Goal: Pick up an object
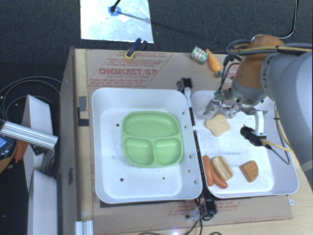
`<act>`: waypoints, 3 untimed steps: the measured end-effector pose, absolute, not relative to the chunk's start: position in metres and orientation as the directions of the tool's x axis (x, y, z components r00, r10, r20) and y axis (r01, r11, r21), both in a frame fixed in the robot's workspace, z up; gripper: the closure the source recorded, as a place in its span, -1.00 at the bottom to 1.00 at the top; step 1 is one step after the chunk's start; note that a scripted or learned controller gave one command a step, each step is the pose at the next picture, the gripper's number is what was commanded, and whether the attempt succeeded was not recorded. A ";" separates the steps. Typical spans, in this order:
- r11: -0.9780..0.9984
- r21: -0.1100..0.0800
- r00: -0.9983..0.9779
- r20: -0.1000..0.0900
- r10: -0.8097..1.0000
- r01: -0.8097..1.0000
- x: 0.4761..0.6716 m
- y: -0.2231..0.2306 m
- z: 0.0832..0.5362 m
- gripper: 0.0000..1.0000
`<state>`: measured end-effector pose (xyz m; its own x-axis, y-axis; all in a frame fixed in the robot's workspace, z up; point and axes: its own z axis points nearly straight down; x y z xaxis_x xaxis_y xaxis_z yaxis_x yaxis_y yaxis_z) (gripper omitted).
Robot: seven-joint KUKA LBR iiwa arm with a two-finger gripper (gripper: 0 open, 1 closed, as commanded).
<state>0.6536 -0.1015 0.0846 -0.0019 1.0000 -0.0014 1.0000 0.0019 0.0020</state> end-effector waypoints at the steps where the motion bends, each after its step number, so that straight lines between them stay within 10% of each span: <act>1: 0.001 0.003 -0.001 -0.001 1.000 1.000 0.659 -0.109 0.085 -1.00; 3: 0.005 0.003 -0.005 0.000 1.000 1.000 0.661 -0.091 0.085 -1.00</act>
